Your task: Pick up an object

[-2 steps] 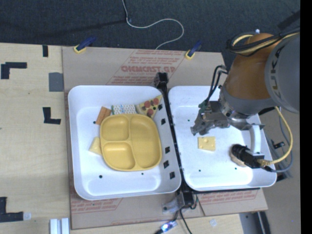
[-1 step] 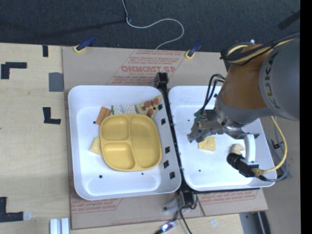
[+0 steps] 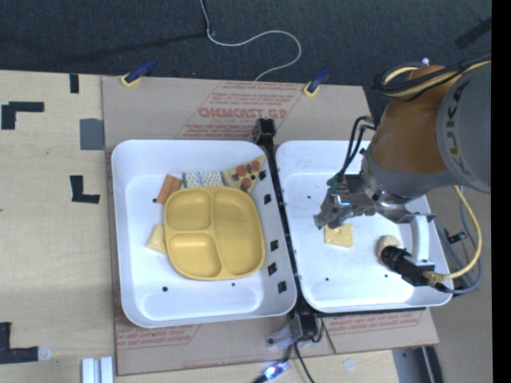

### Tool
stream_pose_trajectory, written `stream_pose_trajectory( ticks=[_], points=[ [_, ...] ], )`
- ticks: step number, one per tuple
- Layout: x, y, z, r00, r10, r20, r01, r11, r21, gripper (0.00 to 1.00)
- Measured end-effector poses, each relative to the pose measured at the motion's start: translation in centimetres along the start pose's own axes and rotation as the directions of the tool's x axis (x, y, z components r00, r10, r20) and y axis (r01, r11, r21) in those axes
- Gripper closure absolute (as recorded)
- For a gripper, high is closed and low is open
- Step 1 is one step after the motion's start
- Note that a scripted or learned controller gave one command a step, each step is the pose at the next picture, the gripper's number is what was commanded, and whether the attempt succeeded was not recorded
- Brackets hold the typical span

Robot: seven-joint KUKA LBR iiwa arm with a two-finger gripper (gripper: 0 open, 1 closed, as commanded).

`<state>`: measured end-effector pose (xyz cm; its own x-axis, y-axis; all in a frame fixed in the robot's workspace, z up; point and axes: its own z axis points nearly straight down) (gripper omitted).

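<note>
A: Where is the yellow wedge [image 3: 340, 237]?
B: It lies flat on the floor of the right bin [image 3: 315, 290], a little left of the bin's middle.
A: And the gripper [image 3: 330, 215]?
B: It hangs right at the wedge's upper left corner. I cannot tell whether it is touching the wedge or only very close. I cannot tell either whether it is parted or closed, and nothing shows clamped in it.
A: Anything else in that bin?
B: A small beige round piece [image 3: 388, 243], just right of the wedge and apart from it.
A: And the other bin?
B: The left bin [image 3: 128, 214] holds a yellow divided plate [image 3: 214, 231] in its middle. At the plate's far edge sit an orange strip [image 3: 168, 188] and a toy pizza slice [image 3: 246, 174]. A pale yellow piece [image 3: 155, 238] peeks from under the plate's left edge.
A: What is beneath the bins?
B: Both rest on a cardboard sheet [image 3: 231, 110].
</note>
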<state>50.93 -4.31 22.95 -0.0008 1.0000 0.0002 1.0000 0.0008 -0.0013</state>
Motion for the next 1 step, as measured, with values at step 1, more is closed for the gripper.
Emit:
stream_pose_trajectory(
  ticks=[1],
  points=[
    [0.89,1.11,-0.31,1.0,-0.002,-0.001,0.002,1.0,0.0,1.0]
  ],
)
